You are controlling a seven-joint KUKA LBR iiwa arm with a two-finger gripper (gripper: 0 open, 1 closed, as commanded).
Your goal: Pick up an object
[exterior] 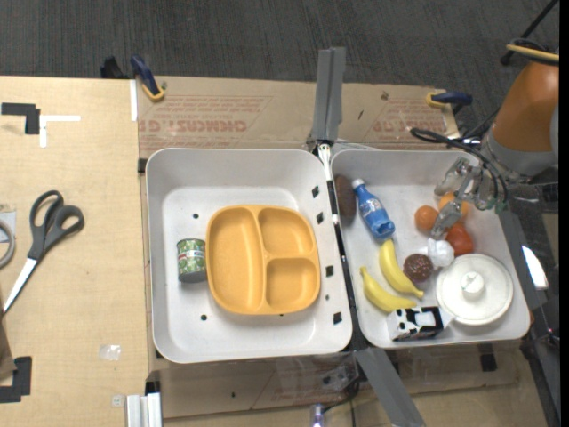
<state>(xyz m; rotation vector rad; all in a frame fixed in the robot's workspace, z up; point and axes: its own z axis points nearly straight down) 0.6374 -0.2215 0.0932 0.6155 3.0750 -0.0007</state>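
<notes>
1. The likeliest target is the orange fruit [427,217], in the upper right part of the right bin [418,169]; it lies just left of the hand [460,196], which hovers over that corner.
2. Whether the hand is open or closed cannot be told: its tip is a tangle of metal and cable at this slant, and nothing can be seen gripped in it.
3. A red fruit [459,237] lies just below the orange one, with a small white object [441,253] under it, so this corner is crowded.
4. Further down sit a white lidded bowl [474,288], a brown ball [417,267], two bananas [391,279] and a black-and-white toy [418,324].
5. A blue bottle [373,210] lies tilted toward the bin's upper left.
6. The left bin [169,265] holds a yellow divided plate [263,259] and a small green can [191,260] just left of it.
7. Scissors [40,234] lie on the counter [71,318] at the far left, well apart from both bins.
</notes>
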